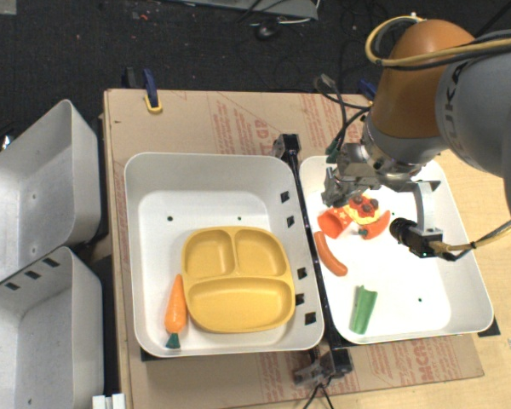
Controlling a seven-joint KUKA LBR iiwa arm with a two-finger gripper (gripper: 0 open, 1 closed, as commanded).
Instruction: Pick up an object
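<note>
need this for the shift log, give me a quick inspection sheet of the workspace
surface: brown bench bearing left bin and right bin.
job's things: yellow divided plate and carrot in the left bin; sausage, green piece and orange-red toys in the right bin.
clutter: yellow clip at the bench's far edge.
grippers: pincer low over the orange-red toys; grasp not discernible.
cables: yellow cable looped on the arm, black leads by the wrist.
surroundings: dark floor, white trays at left.
</note>
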